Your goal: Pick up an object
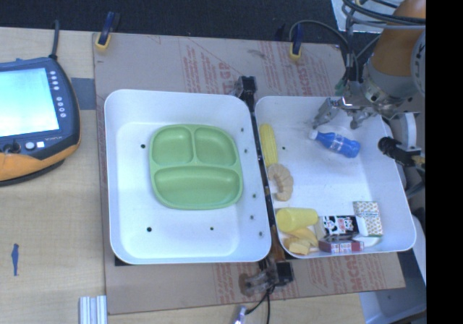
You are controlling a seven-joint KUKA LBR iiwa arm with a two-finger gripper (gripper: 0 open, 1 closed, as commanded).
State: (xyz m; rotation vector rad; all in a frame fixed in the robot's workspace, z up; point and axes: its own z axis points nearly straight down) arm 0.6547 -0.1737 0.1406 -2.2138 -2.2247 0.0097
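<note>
The gripper hangs in the upper right of the frame over the right bin, its two fingers spread apart with nothing between them, tips just above and beside the cap end of a small blue bottle lying on its side on the bin floor. That bottle looks like the likeliest target. The main risk, as I judge it, is that the fingers come down off-centre on the round, smooth body, so it rolls or squirts out toward the bin wall as they close; a descent near the cap end could also tip it instead of clamping it. Further down the same bin lie a corn cob along the left wall, a pale shrimp-like toy, a yellow cup with yellow pieces beside it, and small printed cartons in the lower right corner, all well apart from the fingers. The left bin holds a green divided plate. Both bins sit on a brown cardboard sheet clipped to a wooden bench, with a teach pendant at the left edge and dark floor beyond.
</note>
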